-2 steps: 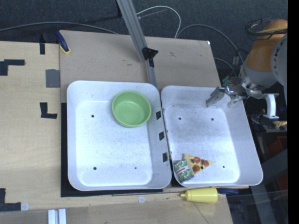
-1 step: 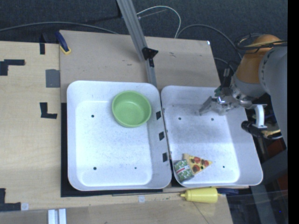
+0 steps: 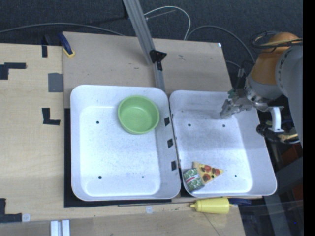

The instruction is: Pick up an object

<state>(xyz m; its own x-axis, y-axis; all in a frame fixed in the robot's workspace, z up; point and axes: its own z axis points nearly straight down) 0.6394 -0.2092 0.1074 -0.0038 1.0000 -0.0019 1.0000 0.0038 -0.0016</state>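
1. Whether the jaws (image 3: pixel 230 107) are spread or pressed together, I cannot tell; they hang over the right bin's (image 3: pixel 246 146) far edge.
2. Pizza slice (image 3: pixel 208 171) and small packet (image 3: pixel 193 179) lie at its near-left corner.
3. Green bowl (image 3: pixel 139 114) sits in the left bin (image 3: pixel 88 151).
4. Yellow bottle (image 3: pixel 212 205) lies on the desk (image 3: pixel 113 58).

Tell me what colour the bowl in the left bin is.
Light green; the bowl shows plainly in the camera view.

My view is evenly and softly lit, slightly grainy; the white bins (image 3: pixel 216 132) glare mildly, shadows stay faint.
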